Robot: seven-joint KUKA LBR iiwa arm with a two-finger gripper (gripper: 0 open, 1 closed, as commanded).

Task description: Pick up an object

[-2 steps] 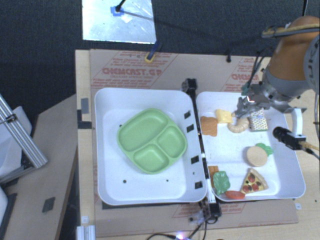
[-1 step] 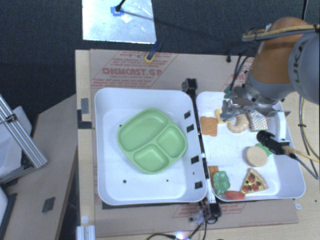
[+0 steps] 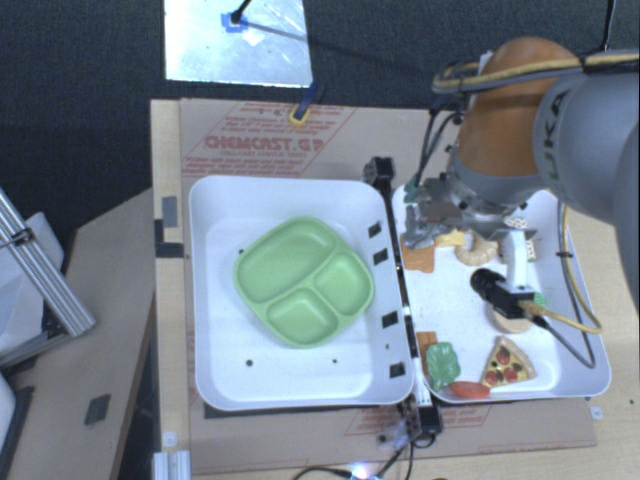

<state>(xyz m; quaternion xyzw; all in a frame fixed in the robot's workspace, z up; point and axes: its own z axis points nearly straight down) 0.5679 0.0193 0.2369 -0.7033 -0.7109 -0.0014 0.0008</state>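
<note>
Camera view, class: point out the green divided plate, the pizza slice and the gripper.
Green divided plate [image 3: 303, 281], camera view: central ridge between its compartments.
Pizza slice [image 3: 506, 363], camera view: middle of its topping.
Gripper [image 3: 432, 230], camera view: between its fingertips.

Above the right bin [image 3: 585, 373], the grey arm [image 3: 590, 128] wears an orange band [image 3: 515, 98]; a yellow-and-black cable [image 3: 520, 65] crosses it.

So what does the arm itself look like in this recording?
The arm is a bulky grey casing with dark lettering near the orange band above the wrist. Thin dark cables loop beside the band, down to a grey metal gripper.
</note>
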